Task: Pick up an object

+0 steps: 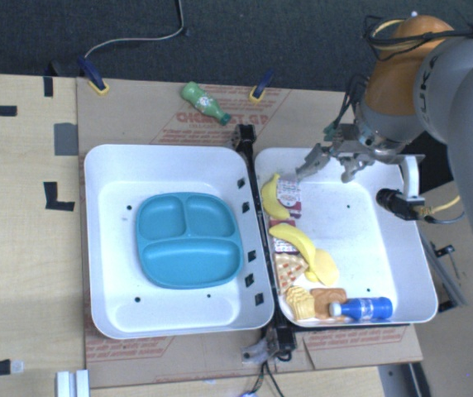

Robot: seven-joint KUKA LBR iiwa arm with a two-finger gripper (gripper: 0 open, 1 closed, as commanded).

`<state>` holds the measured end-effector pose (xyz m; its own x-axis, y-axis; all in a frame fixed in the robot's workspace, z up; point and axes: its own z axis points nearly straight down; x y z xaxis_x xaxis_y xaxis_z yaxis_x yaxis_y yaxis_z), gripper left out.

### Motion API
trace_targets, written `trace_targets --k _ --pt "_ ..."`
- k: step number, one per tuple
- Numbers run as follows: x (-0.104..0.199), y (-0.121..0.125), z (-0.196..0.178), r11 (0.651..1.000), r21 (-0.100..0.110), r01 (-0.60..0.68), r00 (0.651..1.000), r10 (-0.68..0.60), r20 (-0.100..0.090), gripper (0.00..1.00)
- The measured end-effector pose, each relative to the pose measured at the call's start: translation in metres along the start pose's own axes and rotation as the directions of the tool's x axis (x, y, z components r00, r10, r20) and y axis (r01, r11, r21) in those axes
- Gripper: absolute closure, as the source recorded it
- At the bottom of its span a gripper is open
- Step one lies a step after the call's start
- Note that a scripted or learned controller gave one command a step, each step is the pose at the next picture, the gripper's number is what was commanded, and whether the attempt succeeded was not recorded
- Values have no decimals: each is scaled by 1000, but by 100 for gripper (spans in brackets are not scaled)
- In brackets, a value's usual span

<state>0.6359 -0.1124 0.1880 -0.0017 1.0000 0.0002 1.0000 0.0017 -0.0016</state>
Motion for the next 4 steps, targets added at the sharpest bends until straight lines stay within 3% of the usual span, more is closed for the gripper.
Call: trace_targets --k 1,2,3,4 --pt "19 -44 78 1000 3 -1 1000 1 0 0" --pt "11 19 102 1000 15 2 1000 -2 1 0" --pt "13 -59 102 1000 -4 -1 1000 2 1 0" --pt "16 -29 102 1000 -5 -1 1000 1 1 0"
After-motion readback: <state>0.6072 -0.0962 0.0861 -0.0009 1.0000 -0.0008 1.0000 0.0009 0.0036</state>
